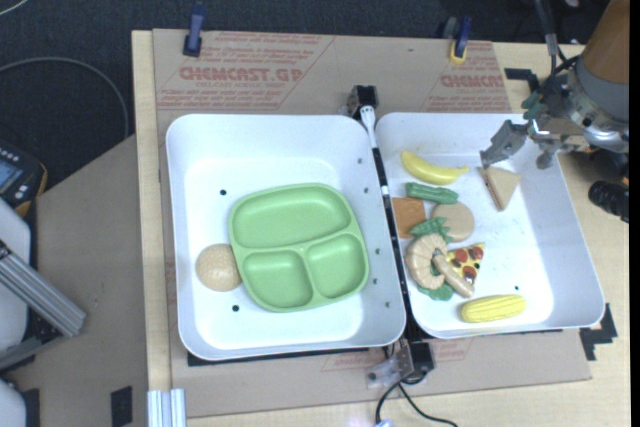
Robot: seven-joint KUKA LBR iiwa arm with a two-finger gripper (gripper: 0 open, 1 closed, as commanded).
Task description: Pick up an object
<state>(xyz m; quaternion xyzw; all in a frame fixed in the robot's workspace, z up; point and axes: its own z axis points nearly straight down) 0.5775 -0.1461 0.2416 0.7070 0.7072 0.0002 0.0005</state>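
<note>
My gripper (522, 153) hangs over the far right part of the right bin (560, 245), open, with nothing between its fingers. Just below its left finger (497, 148) lies a pale bread wedge (500, 186). A yellow banana (432, 167) rests to the left of the wedge, with a green pea pod (432, 193) under it. Further forward are an orange-brown toast square (407, 213), a round tan cookie (457, 219), a pizza slice (464, 260), a green-and-cream piece (430, 265) and a yellow corn cob (492, 307).
The left bin (200, 155) holds a green divided plate (297, 245) and a beige round bun (216, 267) at its left. A black divider (378, 177) runs between the bins. The arm's body (605, 75) looms at the right edge.
</note>
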